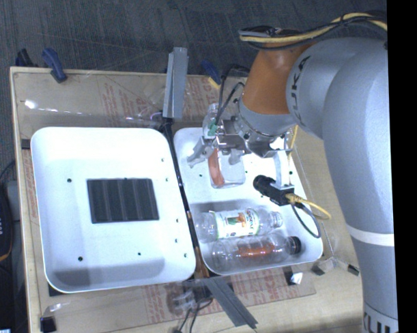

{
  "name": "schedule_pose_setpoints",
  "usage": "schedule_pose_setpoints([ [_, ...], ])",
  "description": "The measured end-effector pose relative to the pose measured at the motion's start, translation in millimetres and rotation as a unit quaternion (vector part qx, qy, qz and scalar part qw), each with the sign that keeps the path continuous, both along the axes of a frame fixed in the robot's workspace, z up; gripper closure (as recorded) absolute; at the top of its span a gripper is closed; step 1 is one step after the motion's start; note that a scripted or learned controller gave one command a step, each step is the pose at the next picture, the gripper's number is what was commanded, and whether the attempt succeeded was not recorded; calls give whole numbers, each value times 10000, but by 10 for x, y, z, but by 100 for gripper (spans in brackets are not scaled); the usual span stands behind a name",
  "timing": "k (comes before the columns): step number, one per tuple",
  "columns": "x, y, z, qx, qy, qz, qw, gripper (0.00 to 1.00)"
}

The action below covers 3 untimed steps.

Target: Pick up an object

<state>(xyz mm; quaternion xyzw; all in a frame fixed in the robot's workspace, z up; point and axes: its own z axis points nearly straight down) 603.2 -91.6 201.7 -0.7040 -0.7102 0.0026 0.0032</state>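
Note:
My gripper hangs over the far end of the right white bin, below the arm's orange band. Just beneath it is a small orange-brown object with a clear part beside it; whether it is held or lying on the bin floor is unclear. At the near end of the same bin lie two clear plastic bottles on their sides. One has a white and green label. The other, closer to the front wall, has reddish-brown contents and a dark cap.
The left white bin holds a dark ribbed rectangular panel. A black fitting with a yellow cable hangs off the arm over the right bin's right side. Blue clamps and a grey bar stand along the bench's far edge.

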Motion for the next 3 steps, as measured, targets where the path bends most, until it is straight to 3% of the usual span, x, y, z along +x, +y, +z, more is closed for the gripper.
schedule_pose_setpoints([
  [1, -3, 8, 83, 2, 29, 24, 10000, 100],
  [3, -8, 11, 254, 1, 75, 49, 10000, 100],
])
